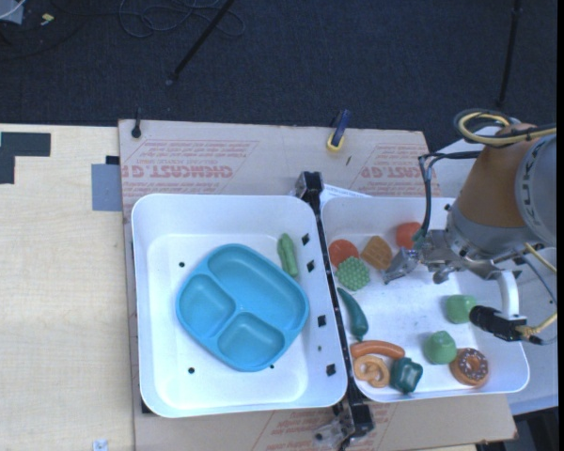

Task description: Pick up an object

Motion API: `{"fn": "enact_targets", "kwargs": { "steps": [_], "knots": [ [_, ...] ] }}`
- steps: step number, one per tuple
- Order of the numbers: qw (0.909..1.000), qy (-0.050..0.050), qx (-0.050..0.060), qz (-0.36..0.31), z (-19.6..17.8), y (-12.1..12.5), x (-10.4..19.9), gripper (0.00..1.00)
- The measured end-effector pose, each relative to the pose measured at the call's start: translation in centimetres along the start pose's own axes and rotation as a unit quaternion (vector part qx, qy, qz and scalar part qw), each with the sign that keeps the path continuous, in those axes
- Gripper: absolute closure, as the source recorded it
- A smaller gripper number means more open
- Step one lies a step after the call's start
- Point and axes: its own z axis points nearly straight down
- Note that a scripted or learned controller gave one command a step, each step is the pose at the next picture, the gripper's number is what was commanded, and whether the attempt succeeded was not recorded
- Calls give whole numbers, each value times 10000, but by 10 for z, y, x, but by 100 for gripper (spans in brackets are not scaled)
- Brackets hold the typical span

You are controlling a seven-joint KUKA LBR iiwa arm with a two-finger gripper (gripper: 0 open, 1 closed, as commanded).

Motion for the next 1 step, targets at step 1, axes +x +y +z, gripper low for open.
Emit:
{"fn": "enact_targets", "kwargs": {
  "steps": [1],
  "knots": [
    [10000,-3,-8,6,24,0,2,0]
  ]
}}
